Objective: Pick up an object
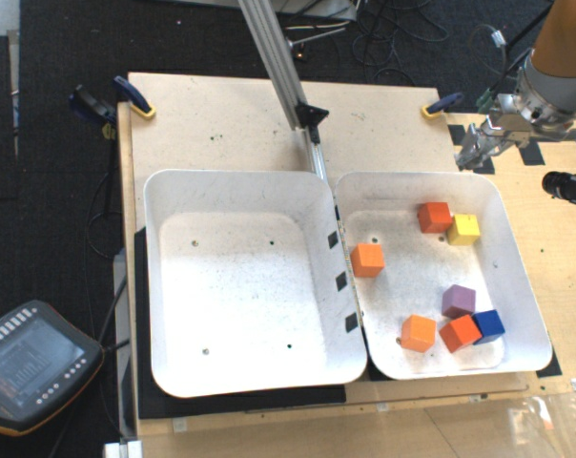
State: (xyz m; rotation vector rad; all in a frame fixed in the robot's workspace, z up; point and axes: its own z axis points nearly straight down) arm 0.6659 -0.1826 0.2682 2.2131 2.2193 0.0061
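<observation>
The right white bin (407, 280) holds several small cubes. An orange cube (367, 259) lies alone near its left wall. A red-orange cube (434, 217) and a yellow cube (464, 228) touch at the upper right. At the lower right cluster a purple cube (458, 301), a blue cube (489, 324), a red-orange cube (460, 333) and an orange cube (418, 333). My gripper (474, 153) hangs above the bench just beyond the right bin's far right corner, away from all cubes, with nothing in it.
The left white bin (231, 284) lies beside the right one. A slanted metal pole (269, 36) ends at the bins' shared far edge. Blue-yellow clamps (128, 93) (442, 105) grip the board's far corners. A teach pendant (30, 365) lies at the lower left.
</observation>
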